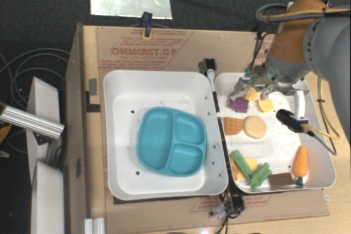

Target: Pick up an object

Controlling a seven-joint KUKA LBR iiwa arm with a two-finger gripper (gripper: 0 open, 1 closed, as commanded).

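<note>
The grey arm [312, 41] reaches in over the right bin's [274, 145] far edge, beside the left bin [118, 118], which carries a teal divided plate [171, 141] near its middle. The gripper [248, 85] hangs over the right bin's far left corner; whether it is spread or pressed together is not clear from this view, and nothing can be seen pinched in it.

A purple piece [238, 104] lies just below the gripper, toward the bin's left edge, with nothing showing whether the two touch. A yellow chunk [251, 95] sits beside the gripper's tip and a second yellow chunk [266, 105] just to its right.

Nearer the bin's middle, a round tan disc [255, 127] lies beside an orange wedge [232, 126]. An orange carrot [300, 161] lies near the right edge. Along the near edge are two green sticks [241, 164], a small yellow bit [250, 163] between them, and a brown block [281, 179].
</note>
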